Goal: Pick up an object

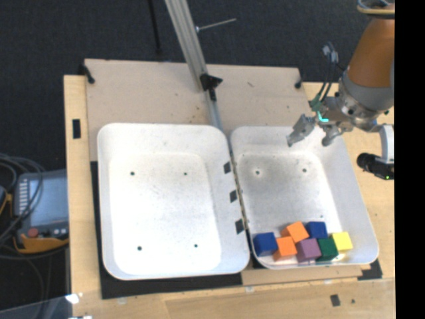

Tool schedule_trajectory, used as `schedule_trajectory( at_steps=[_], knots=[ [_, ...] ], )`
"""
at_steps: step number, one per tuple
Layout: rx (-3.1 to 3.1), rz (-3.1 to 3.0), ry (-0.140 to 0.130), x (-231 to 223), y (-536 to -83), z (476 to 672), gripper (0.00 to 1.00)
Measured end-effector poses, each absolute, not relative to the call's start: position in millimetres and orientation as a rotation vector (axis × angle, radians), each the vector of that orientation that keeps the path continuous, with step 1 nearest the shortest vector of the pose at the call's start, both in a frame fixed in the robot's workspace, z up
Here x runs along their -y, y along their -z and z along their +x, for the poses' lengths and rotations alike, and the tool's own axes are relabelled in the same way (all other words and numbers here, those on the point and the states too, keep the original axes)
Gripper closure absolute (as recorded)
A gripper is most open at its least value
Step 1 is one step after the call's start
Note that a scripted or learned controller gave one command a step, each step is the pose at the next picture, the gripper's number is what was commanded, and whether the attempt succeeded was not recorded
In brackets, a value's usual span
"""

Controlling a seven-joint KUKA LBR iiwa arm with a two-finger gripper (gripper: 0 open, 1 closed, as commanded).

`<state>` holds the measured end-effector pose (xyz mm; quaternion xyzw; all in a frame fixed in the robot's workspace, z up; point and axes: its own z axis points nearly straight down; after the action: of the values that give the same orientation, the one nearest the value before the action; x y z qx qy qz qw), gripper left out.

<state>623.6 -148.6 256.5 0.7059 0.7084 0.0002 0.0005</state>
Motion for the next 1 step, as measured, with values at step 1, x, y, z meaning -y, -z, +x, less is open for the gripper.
schedule_trajectory(
  at_steps=[1],
  knots=[
    [-2.227, 2.217, 0.006, 145.0, -212.8, 626.5, 0.0]
  ],
)
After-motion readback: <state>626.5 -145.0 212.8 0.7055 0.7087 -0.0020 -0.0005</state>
